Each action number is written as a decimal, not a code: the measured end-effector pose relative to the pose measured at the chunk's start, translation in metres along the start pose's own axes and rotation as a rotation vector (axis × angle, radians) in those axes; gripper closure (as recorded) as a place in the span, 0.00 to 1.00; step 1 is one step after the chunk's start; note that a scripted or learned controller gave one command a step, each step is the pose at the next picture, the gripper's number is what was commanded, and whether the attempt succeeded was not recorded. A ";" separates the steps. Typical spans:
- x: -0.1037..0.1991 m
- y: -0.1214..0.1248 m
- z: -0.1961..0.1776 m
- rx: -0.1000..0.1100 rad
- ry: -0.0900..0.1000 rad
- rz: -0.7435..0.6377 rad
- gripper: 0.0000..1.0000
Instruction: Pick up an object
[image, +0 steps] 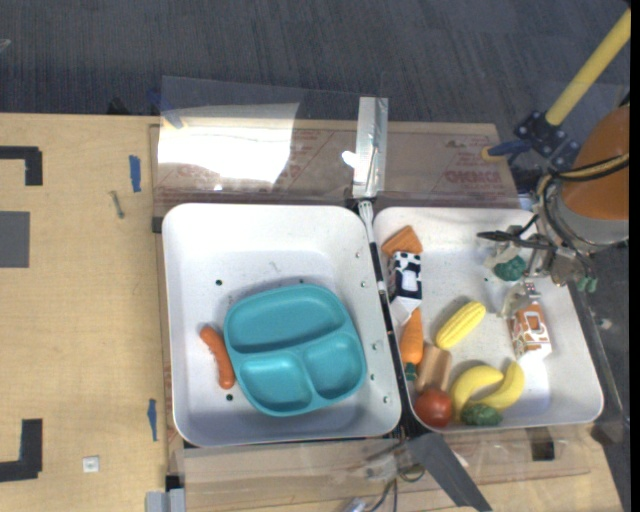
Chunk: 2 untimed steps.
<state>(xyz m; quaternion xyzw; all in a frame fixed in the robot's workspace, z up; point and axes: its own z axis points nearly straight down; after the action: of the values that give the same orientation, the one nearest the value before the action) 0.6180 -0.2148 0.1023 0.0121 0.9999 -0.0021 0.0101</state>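
Two shallow white bins are shown; the two-finger gripper is poised at the right bin's far right corner, just above the small orange-and-white packet; jaw state cannot be told.

The arm, seen beside the right bin, has an orange band over a grey ring, with black cables at the wrist.

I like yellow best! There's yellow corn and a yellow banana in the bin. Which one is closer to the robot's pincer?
The corn. It lies in the middle of the right bin, nearer the pincer at the upper right. The banana lies farther down, by the bin's near edge.
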 end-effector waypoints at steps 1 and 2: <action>0.028 -0.007 0.013 -0.002 0.010 0.005 0.00; 0.081 -0.011 0.011 -0.002 0.011 0.008 0.00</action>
<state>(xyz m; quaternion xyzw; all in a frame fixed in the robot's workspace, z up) 0.5367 -0.2237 0.0895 0.0159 0.9999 -0.0010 0.0048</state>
